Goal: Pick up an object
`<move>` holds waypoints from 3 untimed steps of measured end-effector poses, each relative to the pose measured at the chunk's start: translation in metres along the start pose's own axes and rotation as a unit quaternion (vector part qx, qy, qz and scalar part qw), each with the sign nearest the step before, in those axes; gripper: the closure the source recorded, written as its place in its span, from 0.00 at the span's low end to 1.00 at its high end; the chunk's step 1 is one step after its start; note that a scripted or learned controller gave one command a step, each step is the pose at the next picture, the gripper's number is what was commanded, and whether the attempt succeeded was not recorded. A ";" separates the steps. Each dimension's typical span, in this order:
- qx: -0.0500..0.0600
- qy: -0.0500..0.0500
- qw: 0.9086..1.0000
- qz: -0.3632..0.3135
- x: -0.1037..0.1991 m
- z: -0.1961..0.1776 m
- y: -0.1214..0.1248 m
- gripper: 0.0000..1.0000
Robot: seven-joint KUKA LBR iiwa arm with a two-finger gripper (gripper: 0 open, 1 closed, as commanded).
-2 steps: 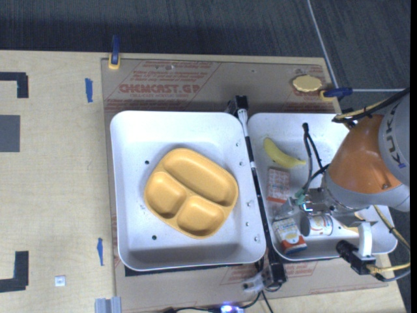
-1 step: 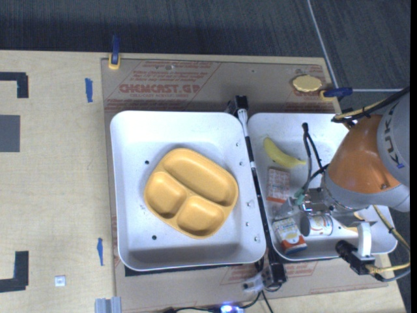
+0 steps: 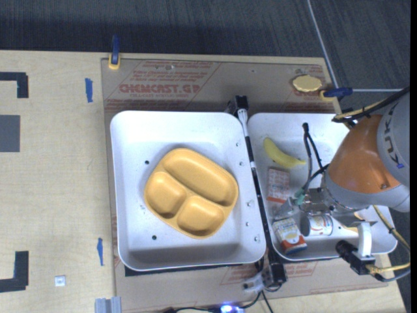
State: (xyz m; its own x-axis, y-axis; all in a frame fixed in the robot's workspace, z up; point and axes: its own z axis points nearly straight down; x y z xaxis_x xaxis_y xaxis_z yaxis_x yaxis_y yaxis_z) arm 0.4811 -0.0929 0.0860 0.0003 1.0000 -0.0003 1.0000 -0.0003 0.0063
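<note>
The arm reaches in from the right, its orange band (image 3: 365, 165) hanging over the right bin (image 3: 384, 243). Below the band the grey wrist drops toward the bin floor, and the fingers (image 3: 311, 208) sit low among the clutter there — whether they are apart or closed cannot be told, since the wrist and cables cover them.

Just beside the fingers, toward the left bin, lies a small printed packet (image 3: 278, 182). Beyond that packet, further from the fingers and toward the back of the bin, rests a yellow banana (image 3: 281, 154). On the near side, just below the fingers, are a small carton with an orange base (image 3: 288, 233) and a white can with a red label (image 3: 319, 225), the can lying on its side right under the wrist.

Well apart from the fingers, across the divide, the left bin (image 3: 130, 135) holds a large yellow three-compartment tray (image 3: 190, 191). Both bins rest on the bench (image 3: 52, 194).
</note>
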 end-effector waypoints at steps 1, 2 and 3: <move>0.000 0.000 1.000 0.000 0.000 0.000 0.000 0.00; 0.000 0.000 1.000 0.000 0.000 0.000 0.000 0.00; 0.000 0.000 1.000 0.000 0.000 0.000 0.000 0.00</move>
State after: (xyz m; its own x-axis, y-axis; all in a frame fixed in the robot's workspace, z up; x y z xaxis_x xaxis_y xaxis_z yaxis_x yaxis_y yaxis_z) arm 0.4811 -0.0929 0.0860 0.0008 1.0000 -0.0011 1.0000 -0.0008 0.0065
